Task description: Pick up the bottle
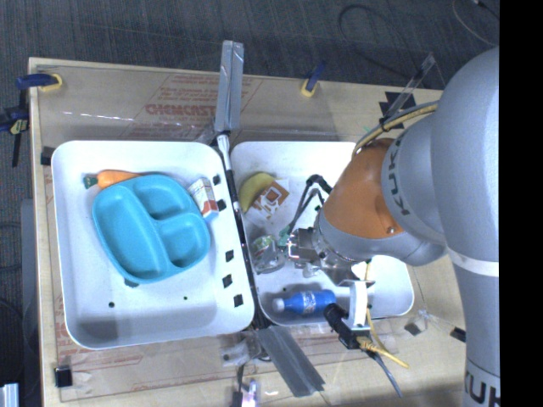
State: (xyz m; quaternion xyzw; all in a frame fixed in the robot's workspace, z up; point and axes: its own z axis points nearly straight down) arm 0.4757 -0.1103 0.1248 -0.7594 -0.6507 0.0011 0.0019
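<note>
Gripper [293, 248] sits low in the right bin [339, 153], just right of centre frame, under the orange wrist band of the arm [399, 193]. Whether it is spread or closed I cannot tell, since the wrist covers most of it and clear clutter lies right against it; nothing can be seen held.

The bottle [307, 302] lies on its side along the lower edge of the right bin, lower centre of the frame: blue label, clear body, one end pointing left. It is below the gripper and apart from it.

Risks, as I judge them:
- The gripper is beside a crumpled clear thing [267, 251], not over the bottle. Closing where it is would likely catch that, or nothing.
- The bottle is round and lying flat, so a pinch off its middle could roll it against the bin wall or squirt it sideways.
- It lies close to the lower wall, leaving little room for one side of the gripper; a descent there could strike the rim.
- The white and black part [356, 308] hanging at the bottle's right end could nudge it as the arm shifts.

Elsewhere, a yellow item [254, 189] lies in the upper part of the right bin, and a blue tray [153, 227] fills much of the left bin [93, 312].
</note>
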